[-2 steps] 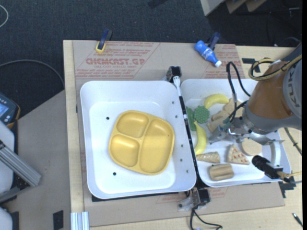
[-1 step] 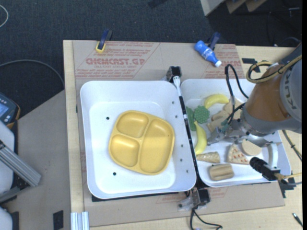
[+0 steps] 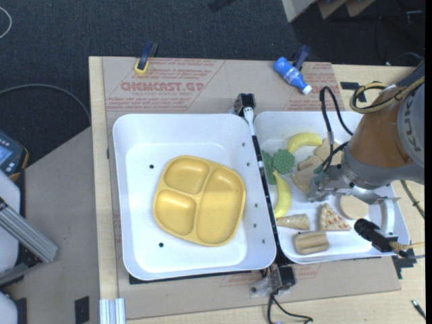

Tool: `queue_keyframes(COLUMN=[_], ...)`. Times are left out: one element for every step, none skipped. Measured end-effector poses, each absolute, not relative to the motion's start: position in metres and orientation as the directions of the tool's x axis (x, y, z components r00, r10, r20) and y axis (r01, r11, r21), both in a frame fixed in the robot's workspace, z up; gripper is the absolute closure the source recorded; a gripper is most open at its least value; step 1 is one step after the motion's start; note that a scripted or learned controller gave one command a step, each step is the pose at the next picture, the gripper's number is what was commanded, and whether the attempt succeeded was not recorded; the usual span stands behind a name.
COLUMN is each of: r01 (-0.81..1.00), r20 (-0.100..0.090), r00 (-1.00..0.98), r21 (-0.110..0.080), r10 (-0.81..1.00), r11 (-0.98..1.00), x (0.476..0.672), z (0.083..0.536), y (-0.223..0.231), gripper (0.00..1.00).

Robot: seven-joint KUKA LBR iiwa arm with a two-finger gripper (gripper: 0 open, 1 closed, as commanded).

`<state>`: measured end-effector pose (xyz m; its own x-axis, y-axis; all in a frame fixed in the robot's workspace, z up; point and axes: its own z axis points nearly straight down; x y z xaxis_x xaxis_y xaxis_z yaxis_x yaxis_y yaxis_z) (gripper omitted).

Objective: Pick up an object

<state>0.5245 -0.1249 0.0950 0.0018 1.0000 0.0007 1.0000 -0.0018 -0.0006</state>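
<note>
The right bin [image 3: 297,255] holds several toy foods: a yellow banana [image 3: 304,140] at the back, a green broccoli piece [image 3: 280,160], a second banana [image 3: 283,196] along the left wall, a pizza slice [image 3: 333,219], a tan wedge [image 3: 293,222] and a brown log [image 3: 311,241] at the front. My gripper [image 3: 318,189] reaches down into the middle of this bin, beside a beige lump [image 3: 306,174]. The arm's wrist covers the fingers. A yellow divided plate [image 3: 200,199] lies in the left bin [image 3: 135,140].
A blue bottle-shaped clamp [image 3: 291,73] and a yellow-tipped clamp [image 3: 144,59] sit at the bench's back edge. Black cables loop over the arm [image 3: 385,140] at the right. A black clip [image 3: 246,104] stands between the bins at the back.
</note>
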Motion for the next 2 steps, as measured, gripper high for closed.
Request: queue_keyframes(r01=[1.000,1.000], r20=[-0.003,-0.003], r00=[0.000,0.001], r21=[0.007,0.007], r10=[1.000,1.000], r11=[0.000,-0.001], x=[0.525,0.523], z=[0.157,0.207], y=[-0.131,-0.141], gripper=[1.00,1.00])
